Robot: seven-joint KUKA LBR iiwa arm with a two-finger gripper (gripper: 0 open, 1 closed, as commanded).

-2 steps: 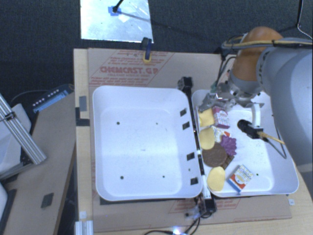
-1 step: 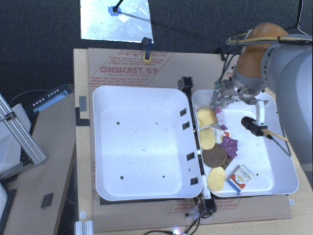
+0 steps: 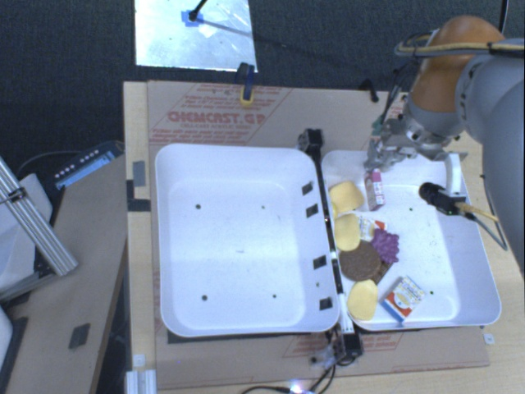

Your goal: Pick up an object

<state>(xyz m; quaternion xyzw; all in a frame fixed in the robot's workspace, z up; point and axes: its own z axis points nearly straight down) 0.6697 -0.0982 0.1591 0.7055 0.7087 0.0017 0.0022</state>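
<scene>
My gripper [image 3: 379, 161] hangs over the back left part of the right bin [image 3: 467, 261]. Directly under its tip stands a small pink-and-white bottle-like object [image 3: 376, 190]; whether the gripper touches it I cannot tell. Further forward along the bin's left side lie a yellow piece [image 3: 345, 195], a second yellow piece [image 3: 347, 231], a purple cluster [image 3: 385, 245], a brown round disc [image 3: 361, 263] and a third yellow piece [image 3: 362, 299]. A small white box with red and blue print [image 3: 404, 296] lies near the front.
The left bin [image 3: 238, 236] sits beside the right one, with a black divider strip [image 3: 321, 212] between them. Both rest on a cardboard sheet [image 3: 213, 113]. A shiny metal plate [image 3: 195, 23] lies behind the bench.
</scene>
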